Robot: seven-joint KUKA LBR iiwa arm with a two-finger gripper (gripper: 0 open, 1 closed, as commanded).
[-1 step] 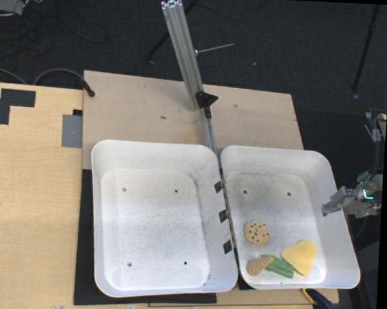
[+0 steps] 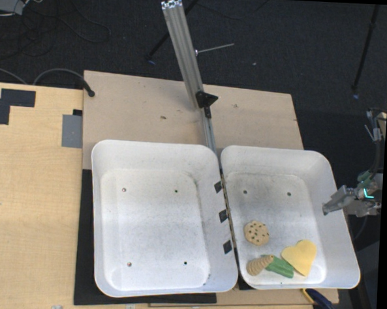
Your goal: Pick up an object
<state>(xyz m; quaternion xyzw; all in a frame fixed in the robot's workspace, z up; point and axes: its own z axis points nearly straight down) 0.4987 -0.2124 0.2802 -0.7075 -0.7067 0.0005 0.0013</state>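
Nothing is picked up yet: the cookie (image 2: pixel 257 233), yellow heart (image 2: pixel 300 256) and green piece (image 2: pixel 280 267) lie in the right bin's (image 2: pixel 281 166) near corner, while the claw (image 2: pixel 347 202), grip unreadable, hangs at that bin's right rim.

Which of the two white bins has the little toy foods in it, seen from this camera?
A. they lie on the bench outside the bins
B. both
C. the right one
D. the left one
C: the cookie, the yellow heart and the green piece all lie in the right bin.
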